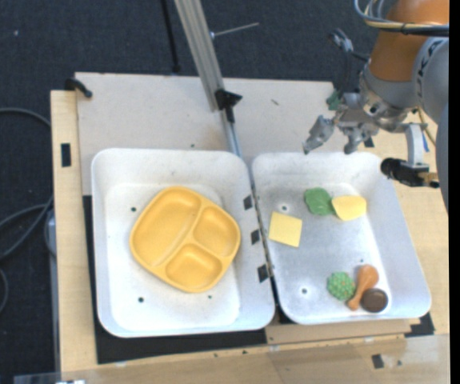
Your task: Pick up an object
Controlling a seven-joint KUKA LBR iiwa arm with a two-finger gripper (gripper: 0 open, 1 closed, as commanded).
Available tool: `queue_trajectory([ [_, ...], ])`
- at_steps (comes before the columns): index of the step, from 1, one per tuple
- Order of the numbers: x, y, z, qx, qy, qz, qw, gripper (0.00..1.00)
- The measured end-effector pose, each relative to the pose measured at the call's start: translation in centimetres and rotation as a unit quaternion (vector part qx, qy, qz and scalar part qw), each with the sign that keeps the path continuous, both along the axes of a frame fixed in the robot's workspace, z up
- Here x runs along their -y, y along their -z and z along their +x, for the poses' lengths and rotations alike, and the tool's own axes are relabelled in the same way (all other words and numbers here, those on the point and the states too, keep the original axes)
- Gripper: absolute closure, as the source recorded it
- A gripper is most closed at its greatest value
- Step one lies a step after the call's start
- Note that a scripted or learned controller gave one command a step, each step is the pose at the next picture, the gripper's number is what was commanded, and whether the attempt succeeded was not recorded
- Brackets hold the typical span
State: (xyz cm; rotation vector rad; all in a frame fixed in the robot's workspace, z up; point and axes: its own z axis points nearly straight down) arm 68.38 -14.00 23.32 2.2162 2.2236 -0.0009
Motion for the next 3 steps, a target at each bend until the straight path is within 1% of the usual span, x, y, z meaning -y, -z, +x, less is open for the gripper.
queue_trajectory([
  [1,0.0,0.0,0.0,0.0,0.0,-0.0004,1.0,0.0],
  [2,0.1,4.3,-0.6,-0.002,0.001,0.0,1.0,0.0],
  [3,0.3,10.6,-0.4,-0.003,0.001,0.0001,1.0,0.0],
])
